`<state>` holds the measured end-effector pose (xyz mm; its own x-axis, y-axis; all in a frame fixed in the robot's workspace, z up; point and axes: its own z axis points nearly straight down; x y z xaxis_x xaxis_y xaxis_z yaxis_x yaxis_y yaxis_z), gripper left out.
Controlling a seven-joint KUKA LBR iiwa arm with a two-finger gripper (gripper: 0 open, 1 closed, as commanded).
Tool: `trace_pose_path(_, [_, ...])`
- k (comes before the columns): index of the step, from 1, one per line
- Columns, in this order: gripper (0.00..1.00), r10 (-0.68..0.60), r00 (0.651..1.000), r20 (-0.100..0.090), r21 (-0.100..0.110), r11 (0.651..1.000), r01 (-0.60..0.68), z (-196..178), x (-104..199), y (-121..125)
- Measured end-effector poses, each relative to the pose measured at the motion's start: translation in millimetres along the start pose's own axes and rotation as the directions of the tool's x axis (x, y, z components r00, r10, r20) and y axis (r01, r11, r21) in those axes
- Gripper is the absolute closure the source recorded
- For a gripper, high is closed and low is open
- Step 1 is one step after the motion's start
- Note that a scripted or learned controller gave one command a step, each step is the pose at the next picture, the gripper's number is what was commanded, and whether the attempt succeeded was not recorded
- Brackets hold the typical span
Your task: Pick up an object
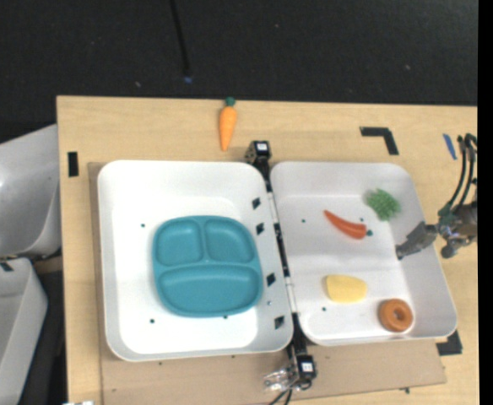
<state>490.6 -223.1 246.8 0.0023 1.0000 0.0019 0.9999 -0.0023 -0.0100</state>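
Two shallow white bins sit side by side on a pale wooden bench (162, 129), joined along a middle seam with small black clips. Taking that seam as the landmark: the left bin (120, 310) lies on its left and carries a teal divided plate (206, 266) with three compartments, a little left of the seam and near the bin's middle. The right bin (314, 188) lies on the seam's right and carries four small things. A red chili pepper (346, 224) lies a short way right of the seam in the upper half, tilted down to the right. A green leafy piece (382, 202) lies farther right, near the bin's far upper corner. A yellow rounded piece (346, 288) lies just right of the seam in the lower half. A brown ring doughnut (395, 315) lies farther right, near the lower right corner. An orange carrot (227, 125) with a green top lies on the bench beyond the bins, slightly left of the seam's upper end. The gripper (417, 241) shows at the right bin's right wall, well right of the seam, dark and blurred; I cannot tell how it is set, and nothing is seen in it. No readable writing or brand shows anywhere.
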Motion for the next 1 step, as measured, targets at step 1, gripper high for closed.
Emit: trace_pose_path(1, [0.0,-0.003,1.0,0.003,-0.011,1.0,0.003,-5.9,0.4,2.4])
